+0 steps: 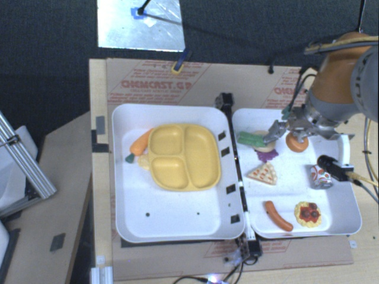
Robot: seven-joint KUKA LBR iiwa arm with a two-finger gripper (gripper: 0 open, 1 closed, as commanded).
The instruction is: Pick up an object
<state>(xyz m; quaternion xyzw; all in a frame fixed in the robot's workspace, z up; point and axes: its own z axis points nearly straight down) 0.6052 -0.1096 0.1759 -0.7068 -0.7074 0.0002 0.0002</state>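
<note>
Arm: grey with the orange band (pixel 339 76), comes in from the right and hangs over the back of the right bin (pixel 296 185).
Gripper: the gripper (pixel 289 134) sits low over the back half of that bin. Honestly can't tell how far open it is from this angle, and can't tell if it has hold of anything.
Orange round thing: the orange round thing (pixel 297 144) is right at the gripper's tip, partly tucked under it. Touching or just beside, can't say which.
Green piece: the green piece (pixel 251 139) lies near the right bin's back left corner, just left of the gripper.
Purple bit: the purple bit (pixel 267 154) is just in front of the green piece.
Pizza slice: the pizza slice (pixel 263 174) is mid-bin, near the purple bit.
Sausage: the sausage (pixel 278 216) lies at the front, on a diagonal.
Little round pizza: the little round pizza (pixel 308 213) has red topping and sits front right, beside the sausage.
Can: the can (pixel 320 177) is red and white, on the right side.
Left bin: the left bin (pixel 177 220) has a yellow divided plate (pixel 180 157) in the middle, with a carrot (pixel 141 141) against its back left edge.
</note>
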